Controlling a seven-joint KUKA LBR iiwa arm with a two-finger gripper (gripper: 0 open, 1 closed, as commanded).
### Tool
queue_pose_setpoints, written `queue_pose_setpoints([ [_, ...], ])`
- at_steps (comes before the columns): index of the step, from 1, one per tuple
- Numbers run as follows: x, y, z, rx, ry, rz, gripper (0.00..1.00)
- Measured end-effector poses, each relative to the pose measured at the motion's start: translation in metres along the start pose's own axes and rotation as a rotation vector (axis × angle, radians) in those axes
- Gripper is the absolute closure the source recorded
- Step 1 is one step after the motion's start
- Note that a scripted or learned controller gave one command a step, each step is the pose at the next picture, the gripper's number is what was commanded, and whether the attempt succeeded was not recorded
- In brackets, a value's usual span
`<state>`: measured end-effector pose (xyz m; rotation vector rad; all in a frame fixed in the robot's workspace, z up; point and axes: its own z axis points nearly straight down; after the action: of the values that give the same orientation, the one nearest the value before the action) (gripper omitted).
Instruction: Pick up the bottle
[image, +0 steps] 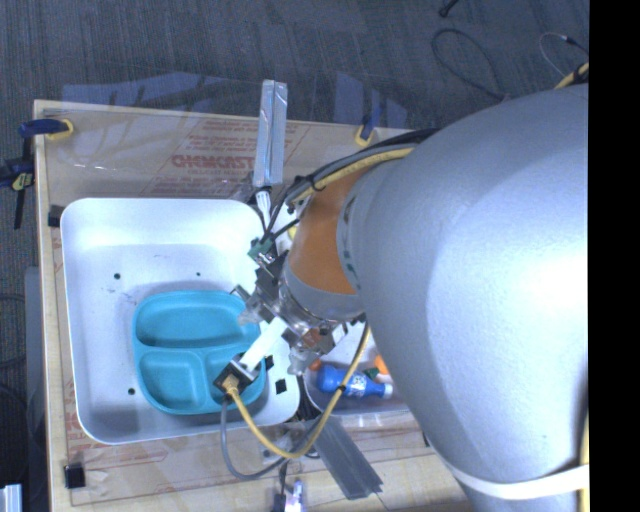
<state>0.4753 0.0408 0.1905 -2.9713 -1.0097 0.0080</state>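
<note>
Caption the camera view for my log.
Arm over the bins, pincer near the blue bottle; blue divided tray in the white bin.

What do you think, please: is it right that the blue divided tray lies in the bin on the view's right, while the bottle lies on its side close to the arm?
Not quite. The camera view shows the blue divided tray in the bin on the view's left, not its right. The rest stands: the bottle lies on its side close to the arm.
</note>
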Motion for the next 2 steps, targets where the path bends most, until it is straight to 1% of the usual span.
queue_pose_setpoints([
  [1, 0.021, -0.024, -0.167, -0.002, 0.002, -0.497, 0.00],
  [2, 0.042, -0.055, -0.037, -0.001, -0.003, -0.578, 0.00],
])
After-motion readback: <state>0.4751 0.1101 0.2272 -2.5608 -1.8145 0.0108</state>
